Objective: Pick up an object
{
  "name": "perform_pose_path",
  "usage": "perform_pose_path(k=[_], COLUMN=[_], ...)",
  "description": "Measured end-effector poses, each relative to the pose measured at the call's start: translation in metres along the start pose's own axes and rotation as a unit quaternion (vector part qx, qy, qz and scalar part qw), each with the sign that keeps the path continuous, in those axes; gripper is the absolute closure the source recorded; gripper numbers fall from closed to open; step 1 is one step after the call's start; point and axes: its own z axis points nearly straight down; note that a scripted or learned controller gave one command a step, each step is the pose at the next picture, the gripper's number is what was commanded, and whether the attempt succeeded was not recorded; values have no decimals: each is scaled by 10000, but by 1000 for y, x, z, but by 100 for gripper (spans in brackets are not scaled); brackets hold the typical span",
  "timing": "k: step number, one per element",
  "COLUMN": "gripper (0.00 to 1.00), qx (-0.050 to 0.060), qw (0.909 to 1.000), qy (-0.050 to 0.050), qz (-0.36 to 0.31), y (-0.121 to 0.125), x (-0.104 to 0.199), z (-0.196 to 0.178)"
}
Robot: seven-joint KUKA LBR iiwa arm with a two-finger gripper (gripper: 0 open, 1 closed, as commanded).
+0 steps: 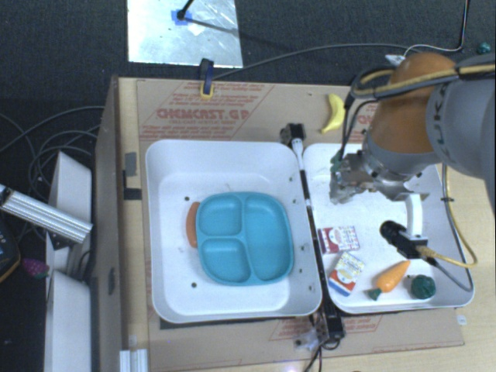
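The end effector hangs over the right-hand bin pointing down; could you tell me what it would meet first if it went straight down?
Probably bare bin floor: the end effector sits over the right bin, above the red-and-white carton. Depth is unclear from this slant.

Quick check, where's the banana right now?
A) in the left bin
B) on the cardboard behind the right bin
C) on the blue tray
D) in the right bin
B: the banana lies on the cardboard, beyond the back rim of the right bin, not inside either bin.
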Motion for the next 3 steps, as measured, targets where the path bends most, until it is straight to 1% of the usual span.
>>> perform_pose_path(k=[1,2,3], gripper=[0,100,100], qx=[-1,-10,4], qw=[10000,10000,10000], qy=[0,2,3], qz=[2,-6,-3], y=[0,1,29], x=[0,0,37], z=[0,-10,8])
